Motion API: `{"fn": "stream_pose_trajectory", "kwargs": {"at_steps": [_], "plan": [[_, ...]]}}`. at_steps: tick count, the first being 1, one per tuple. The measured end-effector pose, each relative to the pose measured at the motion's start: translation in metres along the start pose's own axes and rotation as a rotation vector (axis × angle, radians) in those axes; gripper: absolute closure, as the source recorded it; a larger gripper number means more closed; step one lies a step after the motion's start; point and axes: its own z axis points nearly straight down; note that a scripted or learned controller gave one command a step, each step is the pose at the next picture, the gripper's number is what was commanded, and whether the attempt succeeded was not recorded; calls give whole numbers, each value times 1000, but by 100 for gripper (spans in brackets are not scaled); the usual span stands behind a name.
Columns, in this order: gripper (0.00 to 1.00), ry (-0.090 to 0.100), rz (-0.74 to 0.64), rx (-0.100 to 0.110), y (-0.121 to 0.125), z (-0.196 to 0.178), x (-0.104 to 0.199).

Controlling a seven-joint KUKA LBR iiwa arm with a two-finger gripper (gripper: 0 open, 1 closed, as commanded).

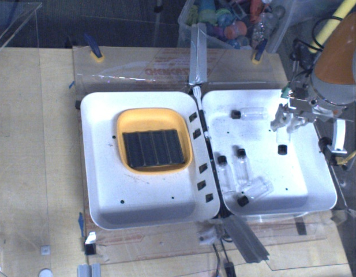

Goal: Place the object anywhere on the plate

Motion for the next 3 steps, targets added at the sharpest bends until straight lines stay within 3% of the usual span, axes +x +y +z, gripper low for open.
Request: {"fn": "stream_pose_trajectory", "kwargs": {"at_steps": [1,2,3], "plan": [[100,0,-173,-4,12,2,14],[100,2,-468,-1,8,7,31],[100,0,-494,-5,-25,-60,40]]}}
